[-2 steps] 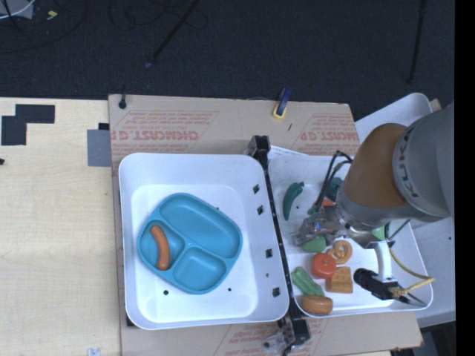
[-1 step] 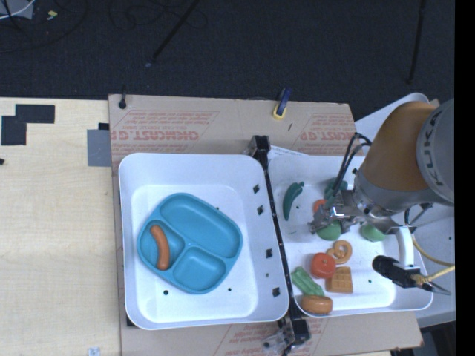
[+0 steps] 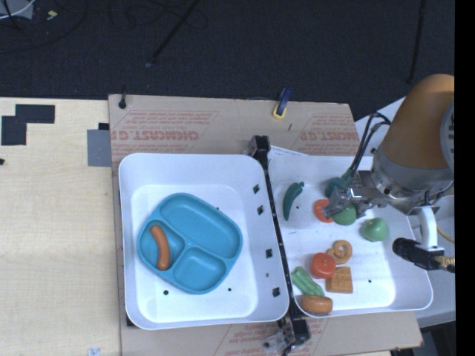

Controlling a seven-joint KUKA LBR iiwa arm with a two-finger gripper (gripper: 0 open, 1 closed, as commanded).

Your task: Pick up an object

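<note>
My gripper is low over the upper middle of the right bin, with the arm coming in from the right. Directly under it lie a small red toy and a dark green toy, both touching or very near the gripper tip. A light green ball rests just to its right. A green chili lies to its left. The wrist hides part of what sits beneath it.
Lower in the right bin are a tan pretzel, a red tomato, an orange square cracker, a green piece and a hot dog bun. The left bin holds a blue divided plate with a sausage.
</note>
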